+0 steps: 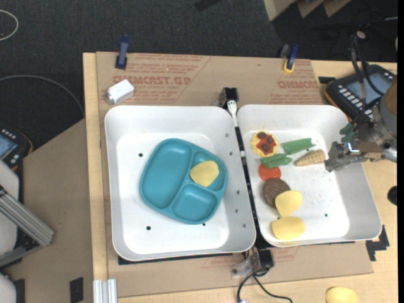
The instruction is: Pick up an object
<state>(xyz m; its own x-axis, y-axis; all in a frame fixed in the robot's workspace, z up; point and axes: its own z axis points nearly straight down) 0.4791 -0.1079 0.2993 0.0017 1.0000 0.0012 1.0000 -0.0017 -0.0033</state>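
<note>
Over the right bin (353, 226), gripper (333, 158) sits just beside the cone-shaped tan piece (310, 158); finger state: cannot tell at this resolution. Nothing visibly held. Other food items lie untouched in that bin. Judged: approach stage, grasp and lift outstanding.

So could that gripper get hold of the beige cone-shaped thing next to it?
Probably yes. The gripper sits in the right bin just right of the cone, with bare bin floor between them. The green pod lies close above it.
</note>
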